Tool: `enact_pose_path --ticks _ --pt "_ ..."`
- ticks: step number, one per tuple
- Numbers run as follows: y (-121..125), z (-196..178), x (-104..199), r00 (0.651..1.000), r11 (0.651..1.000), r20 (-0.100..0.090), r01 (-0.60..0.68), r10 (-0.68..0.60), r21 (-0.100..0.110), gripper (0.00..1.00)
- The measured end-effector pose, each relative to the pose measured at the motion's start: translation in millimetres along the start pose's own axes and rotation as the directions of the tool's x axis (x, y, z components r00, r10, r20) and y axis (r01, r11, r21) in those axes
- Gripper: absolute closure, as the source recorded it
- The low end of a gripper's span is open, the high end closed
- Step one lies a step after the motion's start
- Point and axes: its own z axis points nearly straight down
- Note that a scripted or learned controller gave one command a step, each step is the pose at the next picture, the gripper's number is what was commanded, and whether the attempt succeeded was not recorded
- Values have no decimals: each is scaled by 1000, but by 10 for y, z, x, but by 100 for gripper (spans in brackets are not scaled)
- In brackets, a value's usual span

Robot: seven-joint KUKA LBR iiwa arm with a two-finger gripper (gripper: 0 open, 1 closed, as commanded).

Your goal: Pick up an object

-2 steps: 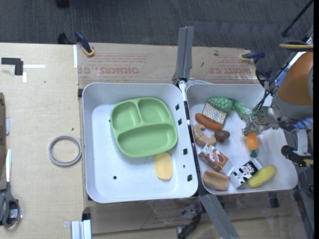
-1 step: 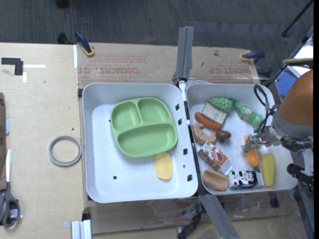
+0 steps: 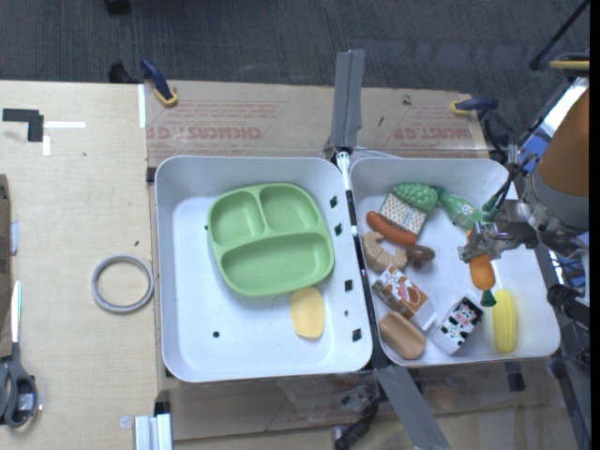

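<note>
In the camera view, the gripper (image 3: 481,245) is seen low in the right bin (image 3: 441,165), directly above an orange toy (image 3: 482,273) beside a yellow corn cob (image 3: 504,320). Its finger state cannot be told.

Even, fairly bright light falls from above, and nothing is blown out. The two white bins (image 3: 178,251) are the brightest surfaces, their walls shading to soft grey toward the inner corners. Shadows are short and diffuse: a faint one lies beneath the green divided plate (image 3: 272,239) toward the left bin's near edge, and small ones hug the toys in the right bin. The dark carpet (image 3: 281,17) beyond the bench's far edge stays dim but readable. Focus is moderate; print on the cardboard (image 3: 234,120) is legible yet soft. The arm (image 3: 567,172) at the right looks slightly blurred. Straight edges show little bending.
</note>
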Motion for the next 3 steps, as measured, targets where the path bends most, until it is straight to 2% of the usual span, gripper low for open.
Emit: enact_pose_path --ticks 1,2,3 --pt "19 -471 -468 997 997 0 -76 76 1 100" --pt "93 946 -764 998 998 -1 -67 67 3 100" --pt "94 945 -764 998 998 -1 -67 67 2 0"
